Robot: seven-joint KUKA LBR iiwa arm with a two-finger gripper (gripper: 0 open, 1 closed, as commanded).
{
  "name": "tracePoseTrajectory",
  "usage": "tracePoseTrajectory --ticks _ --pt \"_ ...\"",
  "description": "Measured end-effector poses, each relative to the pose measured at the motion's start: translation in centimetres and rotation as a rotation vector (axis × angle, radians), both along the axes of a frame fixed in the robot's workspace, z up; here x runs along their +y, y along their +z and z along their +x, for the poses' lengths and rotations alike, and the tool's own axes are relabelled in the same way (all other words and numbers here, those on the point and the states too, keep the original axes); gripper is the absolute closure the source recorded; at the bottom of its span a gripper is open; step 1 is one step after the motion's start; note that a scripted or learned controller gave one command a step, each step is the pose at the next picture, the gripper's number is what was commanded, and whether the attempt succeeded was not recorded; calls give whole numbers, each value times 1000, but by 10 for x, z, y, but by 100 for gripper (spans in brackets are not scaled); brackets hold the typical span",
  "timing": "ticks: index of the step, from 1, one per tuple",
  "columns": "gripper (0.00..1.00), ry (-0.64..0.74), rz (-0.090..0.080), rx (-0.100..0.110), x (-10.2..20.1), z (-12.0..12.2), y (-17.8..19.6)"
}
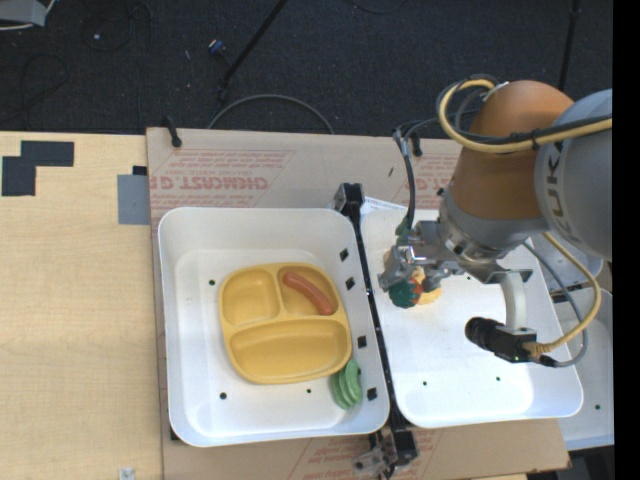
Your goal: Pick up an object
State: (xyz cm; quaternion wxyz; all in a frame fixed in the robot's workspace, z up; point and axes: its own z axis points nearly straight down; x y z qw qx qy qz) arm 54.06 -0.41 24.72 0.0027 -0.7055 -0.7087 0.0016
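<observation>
Hand [408,280]: low over small green and yellow toy [410,292], right white bin's [470,388] left edge; grip unclear.
Progress: nothing visibly lifted yet.

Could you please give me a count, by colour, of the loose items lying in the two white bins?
Yellow: 1, the divided tray in the left bin.
Red: 1, the sausage in the tray's upper right compartment.
Green: 1, the ridged piece beside the tray.
Mixed green and yellow: 1, the small item at the end effector.
Total: 4.
</observation>
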Motion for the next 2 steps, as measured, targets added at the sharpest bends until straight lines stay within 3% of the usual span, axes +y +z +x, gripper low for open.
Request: tracePoseTrajectory --ticks 1,2 --pt "100 0 0 0 52 6 -16" --pt "100 0 -2 -4 103 18 -7"
